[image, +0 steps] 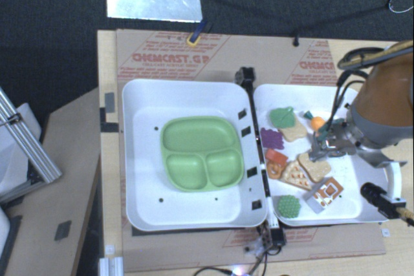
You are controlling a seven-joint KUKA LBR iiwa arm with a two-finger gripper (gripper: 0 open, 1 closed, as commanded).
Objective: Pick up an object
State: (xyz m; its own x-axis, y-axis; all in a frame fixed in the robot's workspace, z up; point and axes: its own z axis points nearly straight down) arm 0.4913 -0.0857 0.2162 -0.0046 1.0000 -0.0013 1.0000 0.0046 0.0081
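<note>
Your hand (321, 147) sits low in the right bin (349, 209), at the right of the frame, just above a tan toast-shaped piece (315, 169); you cannot tell from here whether it is open or closed, and nothing is visibly held.

Count the pieces around it, all in that right bin: one tan toast piece directly below the hand, one waffle-patterned piece (295, 175) touching its left side, one red-orange piece (275, 160) further left, one purple piece (272, 138) above that, one green leaf-shaped piece (282, 117) at the bin's upper left lying on a second tan slice (294, 133), one small orange piece (317, 121) just above the hand, one grey-and-orange block (325, 194) toward the lower edge, and one round green textured piece (288, 206) at the lower left corner.

The left bin (145, 139), mid-frame, holds one light green tray (200, 152) with three compartments. Both bins rest side by side on the table (162, 52).
</note>
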